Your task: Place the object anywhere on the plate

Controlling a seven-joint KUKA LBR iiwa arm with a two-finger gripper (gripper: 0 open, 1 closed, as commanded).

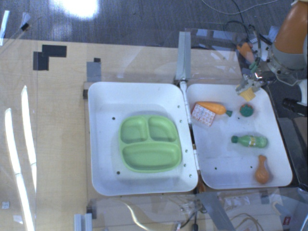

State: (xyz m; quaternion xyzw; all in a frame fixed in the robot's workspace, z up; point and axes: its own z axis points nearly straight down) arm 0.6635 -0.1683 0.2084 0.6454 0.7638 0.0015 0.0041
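A light green divided plate (150, 143) lies in the middle of the left white bin (103, 129). My gripper (249, 86) hangs over the far right corner of the right bin (226, 172), well away from the plate. A small yellow block (248, 95) sits at its fingertips, and the fingers look shut on it. The grey arm with its orange band (292, 30) comes in from the upper right.
In the right bin lie an orange carrot (211, 108), a white and red patterned box (202, 115), a small green round item (247, 110), a green bottle (249, 140) and an orange gourd-shaped toy (262, 170). A grey divider post (183, 57) stands behind the bins.
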